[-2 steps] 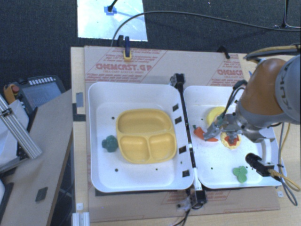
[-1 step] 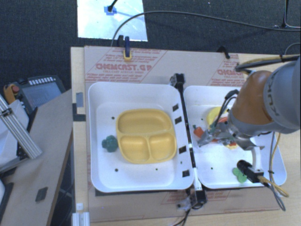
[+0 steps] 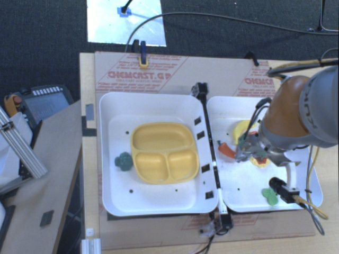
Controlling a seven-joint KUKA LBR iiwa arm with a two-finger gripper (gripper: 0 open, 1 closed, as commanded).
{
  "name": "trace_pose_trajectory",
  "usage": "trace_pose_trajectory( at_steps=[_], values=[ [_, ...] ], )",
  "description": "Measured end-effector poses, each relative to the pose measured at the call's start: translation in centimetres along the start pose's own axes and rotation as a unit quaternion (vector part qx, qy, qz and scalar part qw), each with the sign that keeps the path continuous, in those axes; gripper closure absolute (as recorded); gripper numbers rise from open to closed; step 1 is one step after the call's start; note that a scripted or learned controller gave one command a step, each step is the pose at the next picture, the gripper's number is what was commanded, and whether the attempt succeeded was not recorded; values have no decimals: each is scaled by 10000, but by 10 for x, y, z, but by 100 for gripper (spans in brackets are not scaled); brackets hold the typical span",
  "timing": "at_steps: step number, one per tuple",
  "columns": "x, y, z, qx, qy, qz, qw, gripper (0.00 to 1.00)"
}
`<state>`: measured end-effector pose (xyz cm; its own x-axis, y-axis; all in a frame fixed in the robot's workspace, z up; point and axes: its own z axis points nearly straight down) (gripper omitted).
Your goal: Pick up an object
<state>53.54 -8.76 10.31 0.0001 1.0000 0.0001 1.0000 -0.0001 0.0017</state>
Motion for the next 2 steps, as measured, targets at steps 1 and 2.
trace_pose_trajectory(
  at_steps=[1, 2],
  values=[
    [-10, 6, -51, -21, -7, -1, 10000, 100],
    [-15, 16, -110, -33, -10, -19, 10000, 100]
  ],
)
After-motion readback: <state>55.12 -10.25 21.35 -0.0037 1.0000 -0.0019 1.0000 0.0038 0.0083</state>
